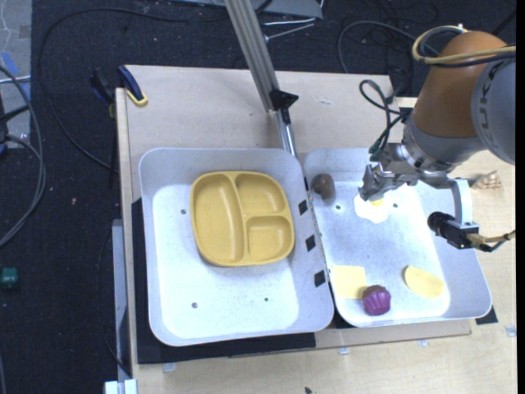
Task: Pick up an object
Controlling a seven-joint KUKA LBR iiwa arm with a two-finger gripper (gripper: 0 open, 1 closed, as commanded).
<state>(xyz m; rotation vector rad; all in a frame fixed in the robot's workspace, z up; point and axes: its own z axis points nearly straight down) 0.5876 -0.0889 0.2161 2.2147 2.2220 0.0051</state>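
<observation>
My gripper (375, 189) hangs over the back of the right bin (472, 290), directly above a white-and-yellow fried-egg piece (372, 210). A brown round object (323, 186) lies to its left near the bin's back left corner. Along the front of the same bin lie a pale yellow square slab (347, 281), a purple ridged object (376, 300) and a yellow oval piece (423, 281). I see nothing lifted off the bin floor.
The left bin (164, 302) holds a yellow divided tray (243, 217). A slanted metal pole (256, 43) runs down to the gap between the bins. The arm's orange band (459, 52) and cables sit at the right.
</observation>
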